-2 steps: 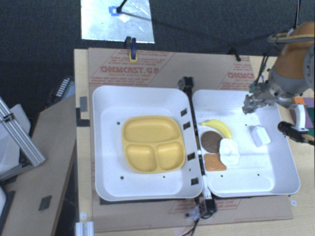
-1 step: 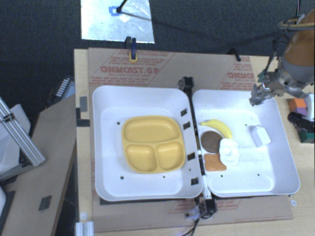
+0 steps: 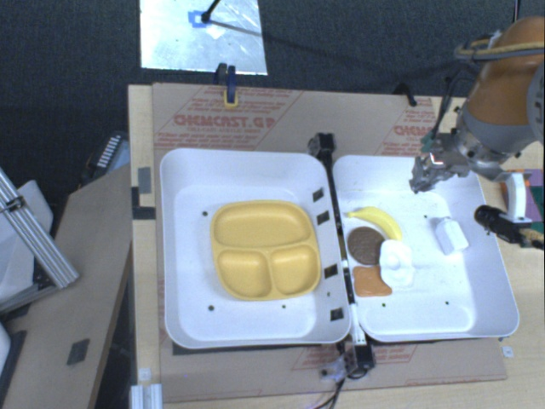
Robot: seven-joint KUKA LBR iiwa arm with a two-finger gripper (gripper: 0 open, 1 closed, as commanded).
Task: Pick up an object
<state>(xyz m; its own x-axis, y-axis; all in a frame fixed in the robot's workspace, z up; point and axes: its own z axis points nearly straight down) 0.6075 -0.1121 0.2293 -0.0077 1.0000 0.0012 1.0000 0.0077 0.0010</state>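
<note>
In the camera view we see two white bins side by side: the left bin [image 3: 183, 313] holds a yellow divided tray [image 3: 260, 250] at the centre of the frame, and the right bin [image 3: 477, 313] holds the loose pieces. Along that bin's left side, right of centre in the frame, lie a banana [image 3: 379, 221], a brown round disc [image 3: 365, 244] just below it, a white lumpy piece [image 3: 396, 262] touching the disc's lower right, and an orange-tan flat piece [image 3: 371, 282] partly under the white one. A small white block [image 3: 449, 234] sits apart, further right. The gripper [image 3: 423, 180] hangs over the bin's upper area in the upper right of the frame, well apart from the cluster; whether it is parted or closed we cannot tell, and we see nothing carried in it. We judge the pick not yet begun: every piece rests on the bin floor, so choosing, descending, gripping and lifting all remain. The banana, a likely target, has its long axis running from upper left to lower right, curving with its bulge toward the upper right.
</note>
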